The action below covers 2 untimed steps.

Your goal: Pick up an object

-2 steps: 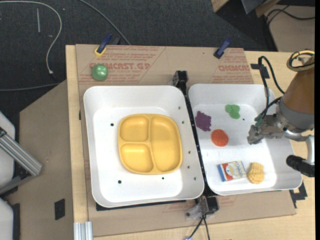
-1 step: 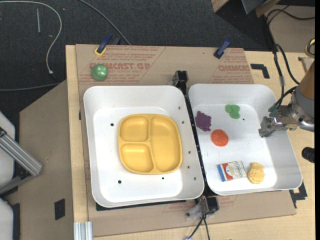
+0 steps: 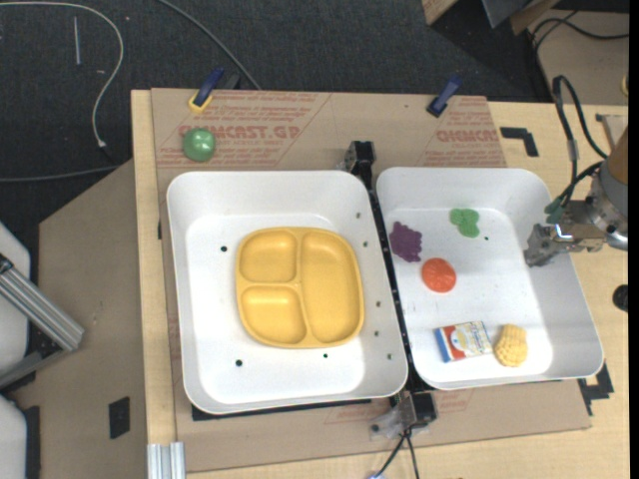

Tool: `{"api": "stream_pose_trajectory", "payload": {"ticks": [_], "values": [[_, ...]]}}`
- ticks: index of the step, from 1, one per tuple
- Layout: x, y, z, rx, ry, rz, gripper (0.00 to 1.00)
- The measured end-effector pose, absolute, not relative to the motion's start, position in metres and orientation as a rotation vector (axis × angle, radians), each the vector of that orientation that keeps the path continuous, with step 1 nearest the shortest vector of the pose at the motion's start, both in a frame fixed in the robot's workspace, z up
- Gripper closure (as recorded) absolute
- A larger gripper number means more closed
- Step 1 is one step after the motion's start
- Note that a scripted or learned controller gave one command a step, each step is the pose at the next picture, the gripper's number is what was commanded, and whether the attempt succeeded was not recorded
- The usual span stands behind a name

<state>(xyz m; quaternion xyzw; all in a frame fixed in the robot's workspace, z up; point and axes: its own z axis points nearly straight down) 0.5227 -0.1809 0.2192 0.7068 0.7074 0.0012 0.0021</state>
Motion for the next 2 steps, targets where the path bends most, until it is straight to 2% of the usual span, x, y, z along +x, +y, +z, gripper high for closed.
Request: {"api": "stream_pose_trajectory", "payload": {"ticks": [1, 2], "values": [[0.544, -0.128, 0.212, 2.214, 2.227, 0.004, 1.00], [0.559, -0.078, 0.225, 2.214, 2.227, 0.004, 1.00]]}}
